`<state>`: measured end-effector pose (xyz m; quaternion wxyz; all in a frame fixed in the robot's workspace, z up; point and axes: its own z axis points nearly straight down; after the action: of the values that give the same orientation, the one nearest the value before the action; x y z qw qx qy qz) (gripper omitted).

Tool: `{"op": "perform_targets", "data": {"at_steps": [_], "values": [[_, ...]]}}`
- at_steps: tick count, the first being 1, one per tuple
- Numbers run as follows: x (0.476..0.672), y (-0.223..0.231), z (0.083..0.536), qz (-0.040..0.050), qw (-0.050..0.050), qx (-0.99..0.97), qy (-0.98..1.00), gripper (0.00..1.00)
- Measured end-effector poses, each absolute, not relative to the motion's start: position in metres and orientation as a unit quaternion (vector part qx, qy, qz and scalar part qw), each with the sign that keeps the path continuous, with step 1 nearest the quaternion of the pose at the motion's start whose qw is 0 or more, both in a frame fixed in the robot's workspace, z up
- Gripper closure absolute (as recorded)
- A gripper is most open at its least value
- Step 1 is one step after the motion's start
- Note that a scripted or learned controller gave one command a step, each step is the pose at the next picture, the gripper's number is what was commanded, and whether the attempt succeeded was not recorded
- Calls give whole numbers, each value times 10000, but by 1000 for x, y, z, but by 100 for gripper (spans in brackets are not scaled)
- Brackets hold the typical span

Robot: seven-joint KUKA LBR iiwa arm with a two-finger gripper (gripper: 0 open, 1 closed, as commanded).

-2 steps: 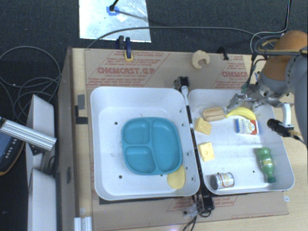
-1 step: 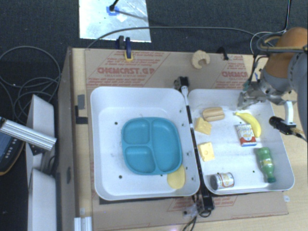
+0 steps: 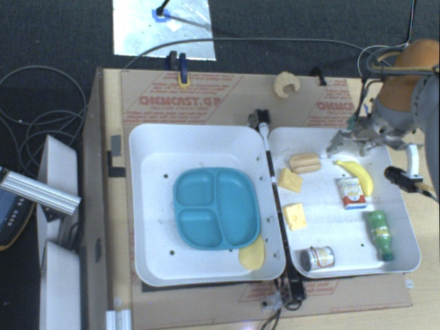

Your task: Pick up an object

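At the near edge of the right bin [image 3: 412, 249] a small metal can [image 3: 317, 258] lies on its side, shiny and cylindrical, its label too small to read. In the near right corner of the left bin [image 3: 148, 184], a flat yellow rounded piece [image 3: 253, 255] lies partly tucked under the rim of the blue divided plate [image 3: 216, 207], a smooth plastic tray with three compartments. In the right bin, a green plastic bottle [image 3: 379, 234] lies along the right wall, cap toward the near side. Left of it sits a pale yellow wedge with holes, like a slice of cheese [image 3: 295, 216]; a second yellow wedge [image 3: 290, 181] lies farther back, just beside the divider. A small red and white carton [image 3: 352, 192] lies touching the near end of the banana [image 3: 357, 174], which is curved and glossy. A tan bread roll [image 3: 305, 163] sits farther left.

The gripper [image 3: 348, 143] hangs over the far right part of the right bin, just beyond the banana's far tip. Its grey metal fingers look slightly spread with nothing between them, though they blur against the white floor. The arm is cut off at the right edge. Beyond the bins, a beige ring-shaped lump [image 3: 287, 84] rests on the cardboard.
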<state>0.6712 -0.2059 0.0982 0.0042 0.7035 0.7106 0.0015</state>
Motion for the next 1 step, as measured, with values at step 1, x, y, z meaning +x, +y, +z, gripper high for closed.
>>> {"op": "perform_targets", "data": {"at_steps": [1], "values": [[642, -207, 85, -2, 11, 7065, 7077, 0]]}}
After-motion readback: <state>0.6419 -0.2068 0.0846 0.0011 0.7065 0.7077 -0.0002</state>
